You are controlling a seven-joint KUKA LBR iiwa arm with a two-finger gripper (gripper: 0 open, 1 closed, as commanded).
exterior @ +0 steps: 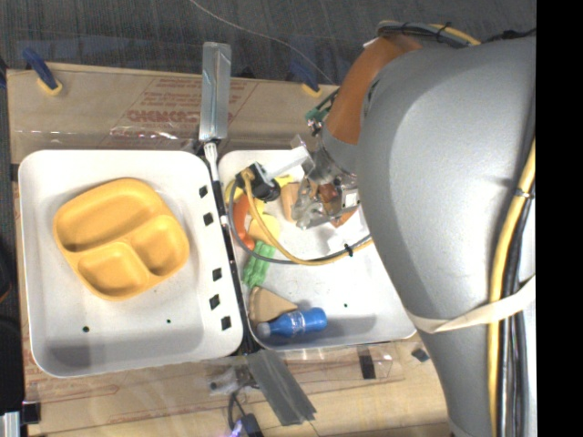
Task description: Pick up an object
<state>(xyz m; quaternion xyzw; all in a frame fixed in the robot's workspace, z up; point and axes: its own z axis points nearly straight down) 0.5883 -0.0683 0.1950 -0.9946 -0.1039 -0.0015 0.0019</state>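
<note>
The arm (455, 171) reaches down into the right bin (369, 309), and its jaws sit low near that bin's far end; the wrist hides them, so I cannot tell whether they are spread or pressed together, and nothing can be seen between them. The things to pick lie toward the camera's left and near side of the jaws: an orange object (239, 221) just beside them along the bin's left wall, a green object (258, 262) nearer the front, then a tan wedge (263, 301) touching a blue bottle (297, 322) at the front wall. Well apart from the jaws, in the left bin (41, 335), rests a yellow divided tray (118, 237). Both bins sit on a surface covered by brown cardboard (164, 98), held by blue clamps (42, 69), with a metal strip (216, 89) rising between them. Beyond lies dark grey carpet (100, 12).
</note>
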